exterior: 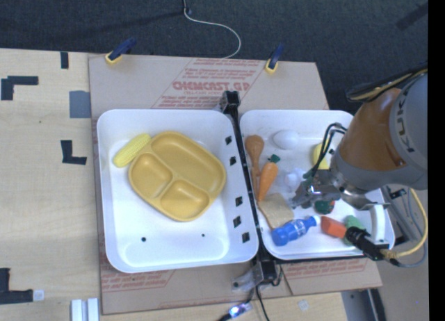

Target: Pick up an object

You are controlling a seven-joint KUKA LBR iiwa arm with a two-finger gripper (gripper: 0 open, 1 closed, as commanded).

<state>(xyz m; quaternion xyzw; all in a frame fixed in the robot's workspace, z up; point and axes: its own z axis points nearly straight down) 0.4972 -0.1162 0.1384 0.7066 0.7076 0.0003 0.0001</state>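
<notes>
From my feed, the arm [379, 142] reaches in over the right bin [306, 251], and its end effector [309, 191] hangs low near the bin's middle. I cannot tell whether it is released or clenched; the tip is a small dark tangle and nothing is plainly caught in it.

The right bin is crowded. A blue bottle [293, 230] lies toward the near edge, just below the end effector. A carrot [267, 179] lies along the bin's left wall, with a brown drumstick-like piece [254, 148] just above it toward the far left corner. A tan slice [275, 210] lies between the carrot and the bottle. A white egg-like item [285, 138] sits near the far edge. A dark green piece [324, 206] sits just right of the end effector, and an orange-red item [332, 226] lies near the near right corner. Something yellow [318, 153] peeks out beside the arm.

In the left bin [111, 174], a yellow divided tray [176, 175] rests in the middle, with a corn cob [131, 150] touching its far left edge.
</notes>
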